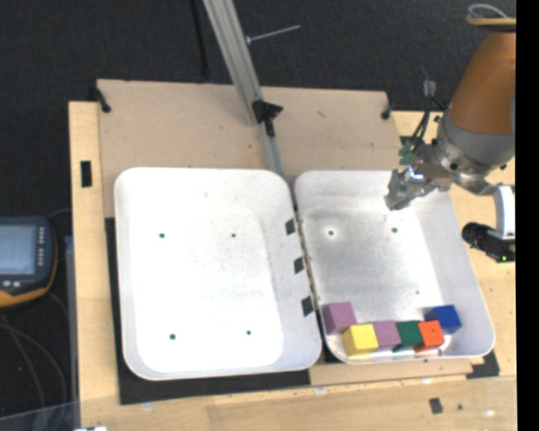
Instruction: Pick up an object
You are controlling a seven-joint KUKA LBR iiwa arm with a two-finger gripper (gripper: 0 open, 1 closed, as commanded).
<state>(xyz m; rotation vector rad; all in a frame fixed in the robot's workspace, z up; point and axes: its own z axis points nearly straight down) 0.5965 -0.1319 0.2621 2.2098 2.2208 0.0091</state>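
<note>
Several small blocks lie in a row along the near edge of the right bin (377,241): a purple block (340,315), a yellow block (360,338), a mauve block (386,334), a green block (407,334), an orange block (430,335) and a blue block (445,317). My gripper (401,191) hangs over the far right corner of that bin, well away from the blocks, with nothing visibly held in it.
The left bin (207,268) sits beside the right one, with black clips (298,263) between them. A slanted metal rail (238,57) rises behind the bins. A handheld pendant (13,259) lies off the bench at the left.
</note>
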